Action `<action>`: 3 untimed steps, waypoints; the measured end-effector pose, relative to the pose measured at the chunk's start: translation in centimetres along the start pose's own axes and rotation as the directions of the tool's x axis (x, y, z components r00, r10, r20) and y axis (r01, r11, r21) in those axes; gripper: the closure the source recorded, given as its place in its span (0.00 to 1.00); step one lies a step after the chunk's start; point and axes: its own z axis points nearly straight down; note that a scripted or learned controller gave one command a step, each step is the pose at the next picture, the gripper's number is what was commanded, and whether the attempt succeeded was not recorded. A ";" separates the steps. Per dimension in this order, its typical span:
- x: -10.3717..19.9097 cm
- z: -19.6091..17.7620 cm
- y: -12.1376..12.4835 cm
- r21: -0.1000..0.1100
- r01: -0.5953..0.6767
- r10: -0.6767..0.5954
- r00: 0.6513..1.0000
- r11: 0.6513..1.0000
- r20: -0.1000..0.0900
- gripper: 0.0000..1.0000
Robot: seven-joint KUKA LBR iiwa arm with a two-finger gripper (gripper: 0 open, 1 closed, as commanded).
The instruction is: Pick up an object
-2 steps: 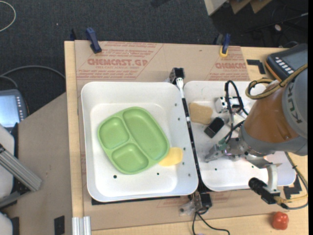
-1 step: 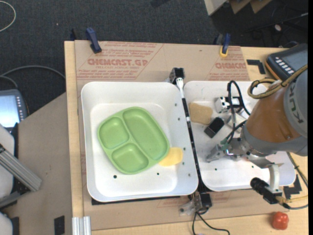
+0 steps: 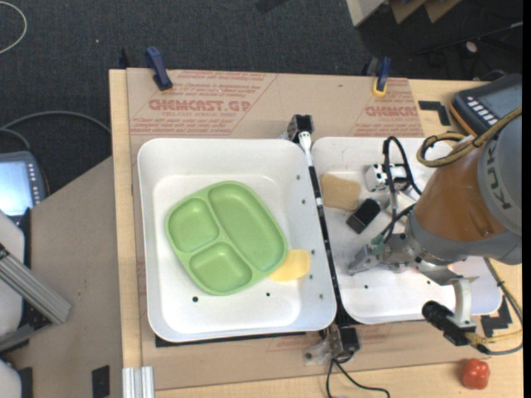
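Whether the fingers (image 3: 360,262) are released or clenched cannot be told; their grey tip is seen low over the floor of the right bin (image 3: 390,305), to the right of the green plate (image 3: 226,237). No object can be made out between them. Behind them the arm (image 3: 465,206), grey with an orange band, is hung with black cables.

Three objects are found in the right bin, up and to the right of the green plate: a tan block (image 3: 340,191), a small black piece (image 3: 362,215) just below it, and a small white piece (image 3: 377,175) beside the block. The black piece lies near the grey tip but apart from it.

The green plate, divided into three wells, is laid in the left bin (image 3: 158,222). A yellow object (image 3: 290,265) is tucked against its lower right edge.

Both bins are set on a brown table (image 3: 249,98) printed with red lettering. A blue clamp (image 3: 158,67) is fixed at the table's far edge, above the plate. A red object (image 3: 474,374) is seen at the table's near right corner. Dark carpet (image 3: 166,15) is spread beyond the table.
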 end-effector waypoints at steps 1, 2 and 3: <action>0.3 0.0 0.0 0.000 0.000 0.000 1.000 1.000 0.000 0.00; 0.3 0.0 0.0 -0.001 -0.001 0.001 1.000 1.000 0.001 0.00; 0.3 0.0 0.0 -0.001 -0.001 0.001 1.000 1.000 0.001 0.00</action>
